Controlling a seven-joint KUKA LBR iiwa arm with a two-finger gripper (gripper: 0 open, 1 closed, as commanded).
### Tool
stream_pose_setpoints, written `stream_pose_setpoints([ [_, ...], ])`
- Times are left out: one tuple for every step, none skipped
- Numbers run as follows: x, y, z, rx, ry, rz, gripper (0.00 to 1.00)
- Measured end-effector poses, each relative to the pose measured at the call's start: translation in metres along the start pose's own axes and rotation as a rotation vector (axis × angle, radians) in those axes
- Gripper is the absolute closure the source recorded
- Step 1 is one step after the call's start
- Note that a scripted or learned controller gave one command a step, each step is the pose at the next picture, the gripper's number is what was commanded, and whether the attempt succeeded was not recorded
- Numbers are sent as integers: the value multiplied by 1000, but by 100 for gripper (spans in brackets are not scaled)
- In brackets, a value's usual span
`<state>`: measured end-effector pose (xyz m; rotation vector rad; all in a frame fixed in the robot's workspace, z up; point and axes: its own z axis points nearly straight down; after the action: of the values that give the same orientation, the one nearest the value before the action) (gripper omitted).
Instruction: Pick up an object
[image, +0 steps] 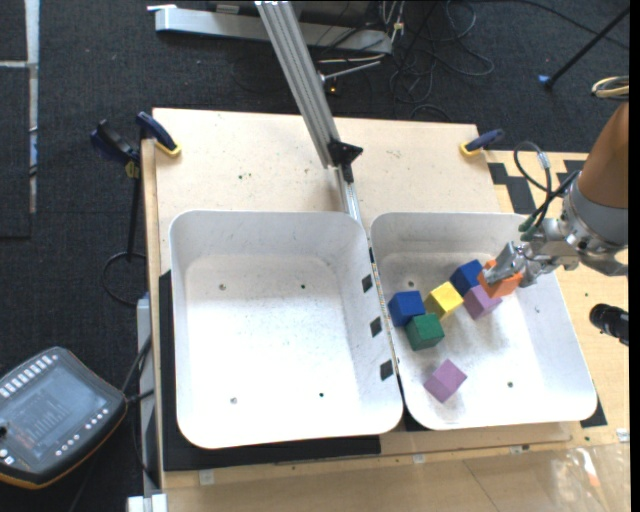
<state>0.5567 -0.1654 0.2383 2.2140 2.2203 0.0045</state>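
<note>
Gripper (508, 268): low in the right bin (560, 340), at its 2 o'clock; finger state cannot be told. An orange block (504, 282) sits right at the tips, grasp unconfirmed. Crowding it: purple block (481, 299) at 7 o'clock, blue block (466, 275) at 9, yellow block (446, 298) beyond. Risk: fingers snag neighbours and the orange block slips out on lifting.

White bins (270, 235); yellow block (446, 298)
</note>
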Motion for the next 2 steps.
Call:
stream_pose_setpoints([
  [53, -19, -1, 8, 4, -4, 100],
  [104, -30, 10, 9, 4, -5, 100],
])
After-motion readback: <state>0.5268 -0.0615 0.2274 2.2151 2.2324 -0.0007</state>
